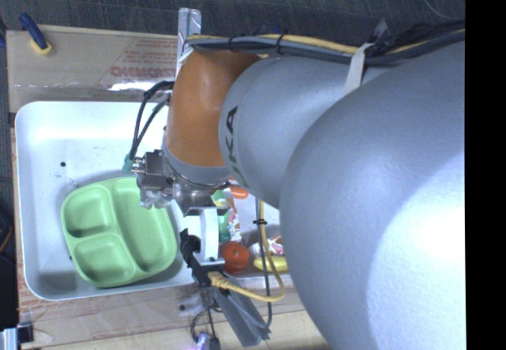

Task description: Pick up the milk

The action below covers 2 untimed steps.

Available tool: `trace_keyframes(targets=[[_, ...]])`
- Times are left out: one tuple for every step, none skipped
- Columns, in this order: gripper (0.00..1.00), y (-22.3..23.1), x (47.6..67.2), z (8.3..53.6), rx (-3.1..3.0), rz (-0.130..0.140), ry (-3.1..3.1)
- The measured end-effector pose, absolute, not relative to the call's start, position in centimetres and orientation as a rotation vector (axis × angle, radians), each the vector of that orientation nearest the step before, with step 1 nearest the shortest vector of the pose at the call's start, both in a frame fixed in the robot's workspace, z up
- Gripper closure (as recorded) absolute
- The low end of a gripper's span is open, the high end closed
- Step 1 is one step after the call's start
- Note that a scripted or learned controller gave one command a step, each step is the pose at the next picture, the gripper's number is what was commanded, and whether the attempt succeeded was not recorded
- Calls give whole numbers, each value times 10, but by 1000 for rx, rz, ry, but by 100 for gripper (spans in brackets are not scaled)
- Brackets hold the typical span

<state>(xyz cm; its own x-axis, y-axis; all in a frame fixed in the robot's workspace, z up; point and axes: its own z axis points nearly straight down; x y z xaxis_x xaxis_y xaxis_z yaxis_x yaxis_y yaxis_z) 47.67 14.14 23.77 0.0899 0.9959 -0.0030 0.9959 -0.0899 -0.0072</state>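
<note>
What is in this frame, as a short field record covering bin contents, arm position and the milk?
left bin: holds a green divided tray
arm: covers the view's right half
gripper: low at the tray's right edge
beside wrist: red round item, yellow item
milk: cannot tell; a colourful item is largely hidden by the wrist

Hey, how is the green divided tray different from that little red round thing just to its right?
The green divided tray is wide, shallow and split into compartments, while the red round thing, perhaps a tomato, is far smaller and ball-shaped. The tray lies flat in the left white bin. The red thing sits past that bin's right wall, close beside the arm. Both are a single solid colour.
</note>
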Motion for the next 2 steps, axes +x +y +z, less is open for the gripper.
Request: trace_keyframes(targets=[[100,195,475,222,-2639,17,-1700],[100,220,476,317,-2808,13,-1410]])
